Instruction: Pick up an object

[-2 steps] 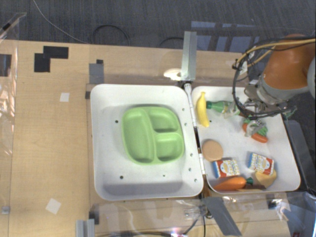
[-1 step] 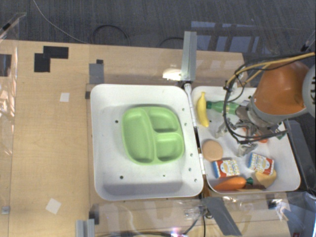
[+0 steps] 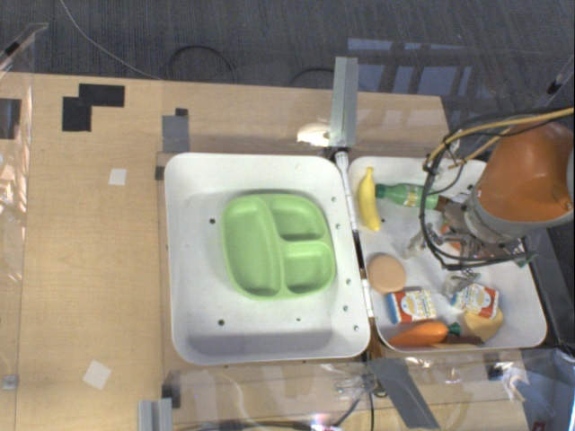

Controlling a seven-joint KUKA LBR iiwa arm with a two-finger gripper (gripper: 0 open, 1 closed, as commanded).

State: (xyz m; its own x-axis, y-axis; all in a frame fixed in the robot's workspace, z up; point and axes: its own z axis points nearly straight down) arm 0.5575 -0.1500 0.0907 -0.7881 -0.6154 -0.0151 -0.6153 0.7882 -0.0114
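A carrot (image 3: 419, 334) lies at the right bin's (image 3: 539, 317) near edge; the hand's (image 3: 460, 257) grip cannot be told.

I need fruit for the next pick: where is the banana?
The banana lies in the right bin, at its far left corner, beside the green bottle and above the egg.

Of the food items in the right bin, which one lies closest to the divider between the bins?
The yellow banana, lying lengthwise along the right bin's left wall; the egg and carrot sit farther in.

Right bin (image 3: 535, 323) crowded (arm (image 3: 526, 182) overhead); left bin (image 3: 193, 268) margins open
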